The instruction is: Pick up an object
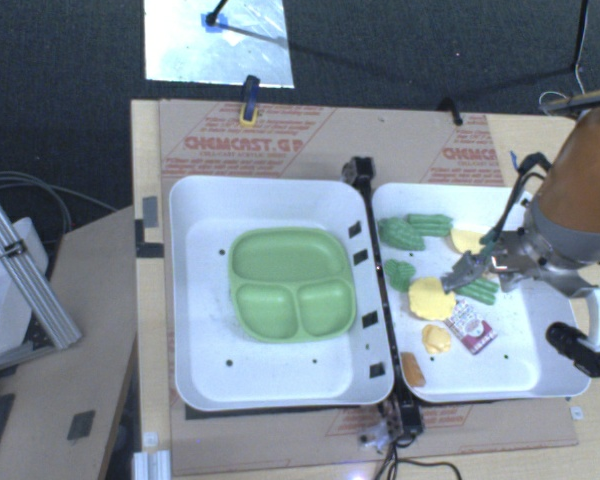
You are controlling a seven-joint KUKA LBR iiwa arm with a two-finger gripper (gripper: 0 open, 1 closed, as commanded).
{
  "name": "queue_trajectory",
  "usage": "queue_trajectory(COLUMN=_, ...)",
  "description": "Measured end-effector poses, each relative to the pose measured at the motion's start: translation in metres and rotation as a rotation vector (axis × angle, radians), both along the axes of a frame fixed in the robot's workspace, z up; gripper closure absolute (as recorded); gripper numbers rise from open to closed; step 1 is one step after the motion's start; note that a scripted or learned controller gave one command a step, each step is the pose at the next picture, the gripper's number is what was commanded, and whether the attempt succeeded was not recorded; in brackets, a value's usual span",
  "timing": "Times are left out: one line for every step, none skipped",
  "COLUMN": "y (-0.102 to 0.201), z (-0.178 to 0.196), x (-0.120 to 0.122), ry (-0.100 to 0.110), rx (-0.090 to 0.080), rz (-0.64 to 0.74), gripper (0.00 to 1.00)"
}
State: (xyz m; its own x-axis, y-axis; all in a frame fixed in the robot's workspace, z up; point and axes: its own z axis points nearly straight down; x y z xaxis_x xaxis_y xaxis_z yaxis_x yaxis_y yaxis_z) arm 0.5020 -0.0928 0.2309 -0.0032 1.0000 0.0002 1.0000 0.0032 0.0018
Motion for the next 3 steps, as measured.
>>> queue_trajectory(y=-0.017, z=-0.149, x=-0.004, ry=-0.015, rx=-0.01, rz=-0.003, gripper=0.0)
queue_trajectory(y=-0.017, z=-0.129, x=-0.001, ry=-0.023, rx=-0.011, rz=-0.003, gripper=1.0)
queue_trajectory(y=-0.017, z=-0.13, x=-0.001, ry=-0.021, rx=-0.011, rz=-0.003, gripper=0.0)
